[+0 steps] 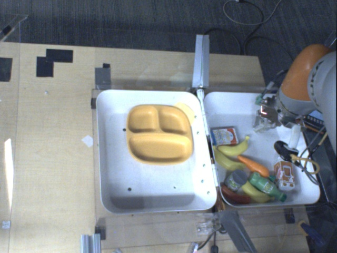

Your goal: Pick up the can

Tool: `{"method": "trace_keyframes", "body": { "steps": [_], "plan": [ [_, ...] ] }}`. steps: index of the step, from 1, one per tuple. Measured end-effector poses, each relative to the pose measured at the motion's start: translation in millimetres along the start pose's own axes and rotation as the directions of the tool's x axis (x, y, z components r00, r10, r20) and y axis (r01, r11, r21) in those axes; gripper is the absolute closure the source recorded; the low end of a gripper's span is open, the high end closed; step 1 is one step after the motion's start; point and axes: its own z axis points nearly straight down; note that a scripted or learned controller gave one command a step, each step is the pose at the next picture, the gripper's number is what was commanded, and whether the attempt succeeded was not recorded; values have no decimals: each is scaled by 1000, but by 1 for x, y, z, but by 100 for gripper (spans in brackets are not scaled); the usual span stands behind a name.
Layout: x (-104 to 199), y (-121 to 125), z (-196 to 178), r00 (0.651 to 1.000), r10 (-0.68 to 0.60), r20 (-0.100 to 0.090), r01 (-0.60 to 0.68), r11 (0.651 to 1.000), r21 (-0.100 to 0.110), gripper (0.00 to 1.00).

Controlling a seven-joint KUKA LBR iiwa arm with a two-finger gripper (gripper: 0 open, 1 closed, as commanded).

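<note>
A pale wooden bench (52, 157) is sitting on dark grey carpet, with a thin cable looping across the floor behind it. Two shallow white bins are lying side by side on the bench. The left bin (113, 194) is holding a yellow divided tray (159, 133).

The right bin (239, 101) is serving as the landmark here. The can (236, 178) is lying toward that bin's near edge, within a pile of toy food; it looks tipped over, with one round grey end facing the camera, though its long axis is hard to judge. A carrot (253, 165) is lying just behind it, a green bottle (266, 186) beside it, and two bananas (231, 152) farther in. A small carton (285, 174) is resting near the bin's right wall.

The gripper (267, 115) is hanging over the bin's far right part, well apart from the can; whether it is open or closed, I cannot tell.
</note>
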Motion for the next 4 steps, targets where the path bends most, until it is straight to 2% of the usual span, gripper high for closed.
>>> {"method": "trace_keyframes", "body": {
  "steps": [1,2,3,4],
  "plan": [
    [-37,-25,-1,980,-199,-1,199,980,-1,100],
    [8,18,0,935,-355,-2,355,935,0,100],
    [-51,-58,-2,862,-507,1,507,862,-1,100],
    [-52,-54,-113,843,-538,-5,538,843,6,100]
  ]
}}
